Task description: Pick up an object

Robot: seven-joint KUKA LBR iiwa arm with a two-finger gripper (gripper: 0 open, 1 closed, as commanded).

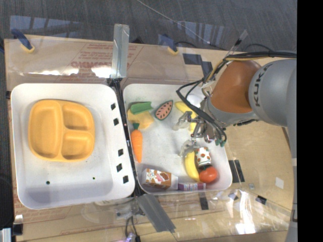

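Note:
My gripper [184,133] hangs over the right bin [161,150], its fingers [180,120] spread open with only bare bin floor between them. Just below it lie a banana [191,166], a small bottle with a white label [203,157] and a red tomato [208,175]. A watermelon slice [163,110] lies to its upper left, and a yellow piece [182,107] is partly hidden by the wrist. Against the bin's left wall lie an orange carrot [137,142] and a yellow and green corn cob [140,113].
A small printed carton [157,179] and a flat purple packet [191,186] lie along the right bin's front wall. The left bin [65,185] holds a yellow divided plate [61,129]. The grey arm with its orange band [233,88] and cables fills the right side.

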